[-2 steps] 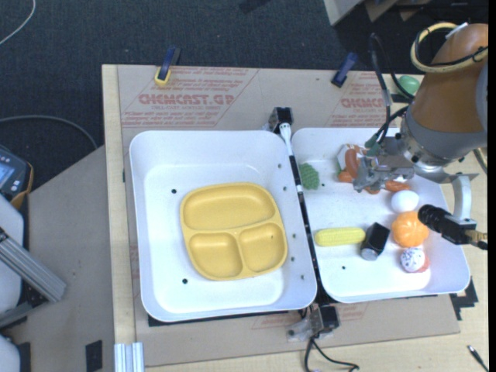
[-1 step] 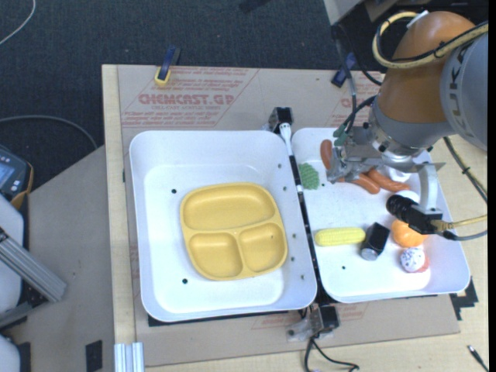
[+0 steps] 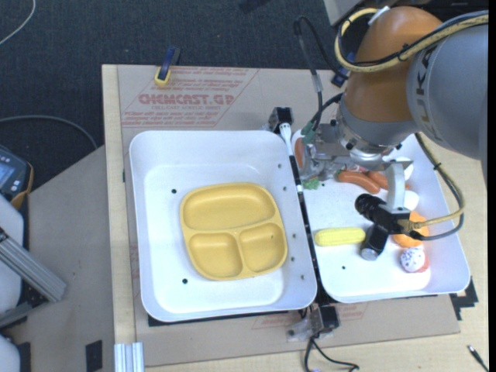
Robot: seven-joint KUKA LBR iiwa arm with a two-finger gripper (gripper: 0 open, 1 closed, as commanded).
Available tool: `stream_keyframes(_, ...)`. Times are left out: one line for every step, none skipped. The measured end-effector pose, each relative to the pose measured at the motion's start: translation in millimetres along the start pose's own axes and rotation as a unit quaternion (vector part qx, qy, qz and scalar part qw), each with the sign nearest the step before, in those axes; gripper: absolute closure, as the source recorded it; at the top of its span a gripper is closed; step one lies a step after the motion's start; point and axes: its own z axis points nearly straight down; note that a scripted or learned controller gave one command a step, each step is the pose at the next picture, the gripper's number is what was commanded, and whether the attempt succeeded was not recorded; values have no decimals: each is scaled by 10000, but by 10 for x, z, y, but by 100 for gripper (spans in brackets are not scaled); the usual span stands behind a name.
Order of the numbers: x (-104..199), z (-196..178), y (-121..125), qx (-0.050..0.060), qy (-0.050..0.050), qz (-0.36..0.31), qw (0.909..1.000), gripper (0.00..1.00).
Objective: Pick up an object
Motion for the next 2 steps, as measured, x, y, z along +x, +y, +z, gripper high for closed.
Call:
stream_keyframes(182,227,6,40,-5,21,10000,100)
stream_keyframes(144,29,-72,3,-6,36,10000,100)
